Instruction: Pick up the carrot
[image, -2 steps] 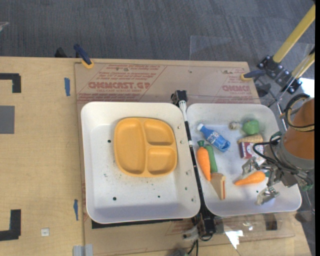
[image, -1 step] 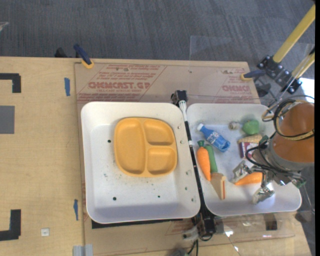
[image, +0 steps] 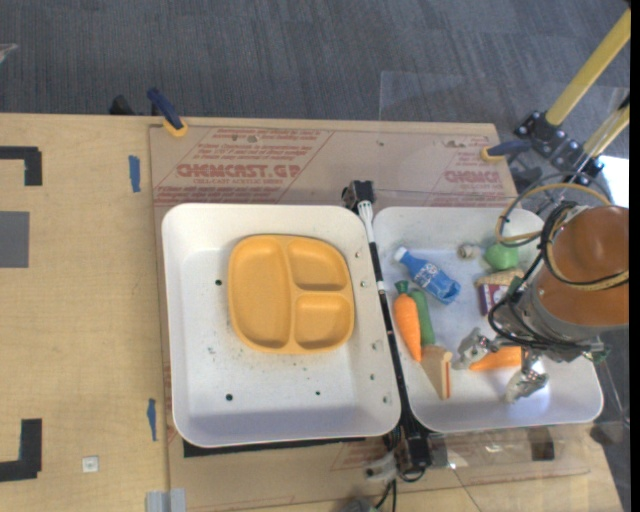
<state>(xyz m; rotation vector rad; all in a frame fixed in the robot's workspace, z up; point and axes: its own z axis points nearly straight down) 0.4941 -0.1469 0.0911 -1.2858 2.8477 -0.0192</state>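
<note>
A: Where's your carrot (image: 407, 326)?
B: In the right bin (image: 575, 410), near its left wall, at nine o'clock from the gripper (image: 500, 365), whose spread fingers straddle a small orange piece (image: 497, 359).

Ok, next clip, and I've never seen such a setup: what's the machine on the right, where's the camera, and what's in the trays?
One fixed camera looks down at a slant on two white bins. The grey and orange thing is a robot arm reaching in, with its pincer low in the right bin. The carrot lies there by the divider, untouched, near a blue bottle. A small orange piece sits at the pincer; whether it is gripped is unclear. The left bin holds a yellow divided plate.
</note>
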